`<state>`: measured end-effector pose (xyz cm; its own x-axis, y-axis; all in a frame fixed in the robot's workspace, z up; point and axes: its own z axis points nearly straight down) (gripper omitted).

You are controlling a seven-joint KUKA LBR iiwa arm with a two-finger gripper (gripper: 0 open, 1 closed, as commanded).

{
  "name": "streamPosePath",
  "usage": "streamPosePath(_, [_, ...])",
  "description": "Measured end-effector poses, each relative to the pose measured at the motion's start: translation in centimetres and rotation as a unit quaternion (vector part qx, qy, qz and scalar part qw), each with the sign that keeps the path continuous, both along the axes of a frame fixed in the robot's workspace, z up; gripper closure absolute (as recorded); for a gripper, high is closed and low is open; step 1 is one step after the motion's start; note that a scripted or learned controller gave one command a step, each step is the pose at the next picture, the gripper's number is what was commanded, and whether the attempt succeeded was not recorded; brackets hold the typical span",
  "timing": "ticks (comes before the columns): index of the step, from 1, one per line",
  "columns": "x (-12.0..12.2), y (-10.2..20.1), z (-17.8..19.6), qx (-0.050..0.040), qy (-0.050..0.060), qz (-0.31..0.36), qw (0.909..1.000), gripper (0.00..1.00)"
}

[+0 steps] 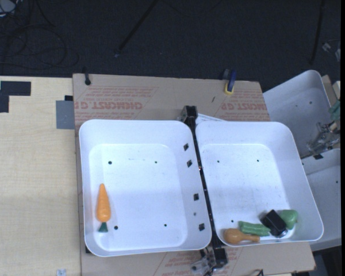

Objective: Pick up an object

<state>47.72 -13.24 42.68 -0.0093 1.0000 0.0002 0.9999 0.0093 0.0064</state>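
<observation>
A toy carrot [103,203] lies alone at the lower left of the left bin [132,130], easiest to reach; the right bin's [247,132] lower corner crowds three objects [264,227] together. I cannot tell the claw's state.

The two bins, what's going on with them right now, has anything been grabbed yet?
Nothing is being handled at this moment. The left bin holds an orange toy carrot lying near its left wall. The right bin has a small cluster in its near right corner: a black block resting on a green piece, a second green piece beside it, and an orange-yellow pear-shaped toy. All of it lies loose in the bins, so the pick has not yet happened.
</observation>
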Motion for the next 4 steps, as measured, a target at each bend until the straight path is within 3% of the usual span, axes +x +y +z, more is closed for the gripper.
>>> streamPosePath(1, [-0.3,-6.9,-9.7,0.0003,0.009,-0.008,0.9999,1.0])
streamPosePath(2, [2.7,0.5,1.2,-0.0008,-0.001,0.0,1.0,1.0])
streamPosePath(3, [-0.4,-5.9,-5.4,-0.0002,0.007,-0.008,0.9999,1.0])
streamPosePath(4, [0.0,10.1,1.7,0.0016,0.0,0.005,1.0,1.0])
